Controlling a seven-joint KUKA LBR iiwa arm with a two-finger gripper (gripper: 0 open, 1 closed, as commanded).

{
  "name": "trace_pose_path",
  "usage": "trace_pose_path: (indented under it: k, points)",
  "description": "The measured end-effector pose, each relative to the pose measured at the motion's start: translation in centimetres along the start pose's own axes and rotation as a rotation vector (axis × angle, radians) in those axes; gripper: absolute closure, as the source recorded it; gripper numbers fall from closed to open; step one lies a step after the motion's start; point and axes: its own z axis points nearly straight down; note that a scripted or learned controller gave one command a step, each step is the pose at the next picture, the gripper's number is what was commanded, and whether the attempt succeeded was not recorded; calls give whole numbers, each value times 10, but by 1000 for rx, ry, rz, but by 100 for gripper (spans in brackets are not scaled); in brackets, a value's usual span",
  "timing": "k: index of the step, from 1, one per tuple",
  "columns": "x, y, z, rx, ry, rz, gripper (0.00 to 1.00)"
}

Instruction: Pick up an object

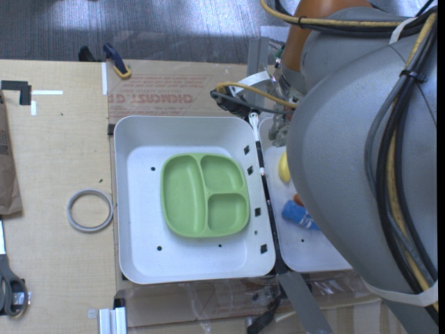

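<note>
You are looking down at a slant on a pale wooden counter (55, 152) that carries two shallow white bins side by side. The left bin (132, 256) is in full view. A light green divided plate (206, 195) with three compartments lies flat near its middle, clear of all four walls.

The right bin (306, 252) is mostly hidden. The grey arm (361, 165), with an orange band (323, 9) near the top edge and yellow and black cables looped over it, covers nearly all of it. Only the strip along its left wall shows. There you can make out part of a yellow object (284, 167) near the far end of that strip, and below it a blue object (299, 216) with a small red piece (298, 200) at its upper end; both are cut off by the arm, so what they are is unclear.

The hand is hidden under the arm, so you cannot tell whether it is spread or pressed together.

On the counter, just left of the left bin, lies a grey ring (90, 210). Sheets of cardboard (174, 96) sit beyond the far wall of the left bin.
</note>
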Motion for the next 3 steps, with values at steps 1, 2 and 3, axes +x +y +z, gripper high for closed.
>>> trace_pose_path:
  k: [1,2,3]
  points:
    - [-14,-62,11,-1,0,-86,100]
    - [-102,-41,27,-1,-1,-4,100]
    - [-38,-20,27,-1,-1,-250,100]
